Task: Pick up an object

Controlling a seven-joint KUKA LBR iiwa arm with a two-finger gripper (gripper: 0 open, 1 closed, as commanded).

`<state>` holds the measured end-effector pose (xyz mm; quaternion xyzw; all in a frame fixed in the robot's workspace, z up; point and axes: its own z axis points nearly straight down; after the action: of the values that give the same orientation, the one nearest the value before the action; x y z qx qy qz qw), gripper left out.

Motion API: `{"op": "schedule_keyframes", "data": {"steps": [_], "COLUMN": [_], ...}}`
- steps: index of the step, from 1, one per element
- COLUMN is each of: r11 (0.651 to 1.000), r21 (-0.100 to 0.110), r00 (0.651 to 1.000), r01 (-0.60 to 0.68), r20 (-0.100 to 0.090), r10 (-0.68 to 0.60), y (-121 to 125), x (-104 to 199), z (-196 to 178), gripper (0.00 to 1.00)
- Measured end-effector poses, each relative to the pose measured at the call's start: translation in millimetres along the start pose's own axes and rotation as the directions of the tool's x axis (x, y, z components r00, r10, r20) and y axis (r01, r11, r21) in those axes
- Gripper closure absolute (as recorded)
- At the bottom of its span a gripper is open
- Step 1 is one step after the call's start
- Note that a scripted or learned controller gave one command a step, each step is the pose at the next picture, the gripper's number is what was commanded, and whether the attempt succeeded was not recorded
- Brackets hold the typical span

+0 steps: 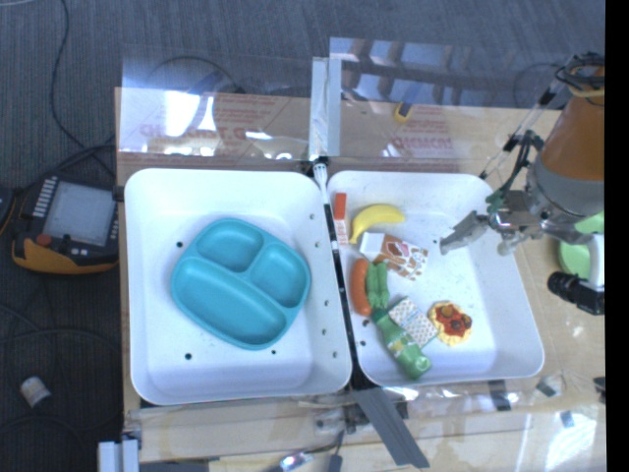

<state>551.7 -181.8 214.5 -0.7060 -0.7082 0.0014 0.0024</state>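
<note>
Over the right bin (511, 308), claw (470, 231) blurred, grip state impossible to tell, arm (575, 155) cropped.

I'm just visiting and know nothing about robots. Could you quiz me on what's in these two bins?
1. True or false: the blue plate lies in the left bin.
2. Which lies nearest the right bin's far edge? A) banana B) pizza slice C) green bottle
3. Fill in: the tool hovers over the ____ bin.

Key: 1 true; 2 A; 3 right.
</note>
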Motion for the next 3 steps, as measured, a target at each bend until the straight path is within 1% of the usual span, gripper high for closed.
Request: {"op": "schedule_keyframes", "data": {"steps": [1, 2, 3], "r11": [0.950, 0.986, 0.985], "r21": [-0.002, 0.015, 0.022], "r00": [0.950, 0.986, 0.985], "r01": [0.312, 0.166, 0.172], "r20": [0.002, 0.002, -0.001], "r10": [-0.312, -0.166, -0.172], "y": [38, 62, 62], "x": [52, 61, 63], "z": [117, 124, 117], "gripper": [0.00, 0.00, 1.00]}}
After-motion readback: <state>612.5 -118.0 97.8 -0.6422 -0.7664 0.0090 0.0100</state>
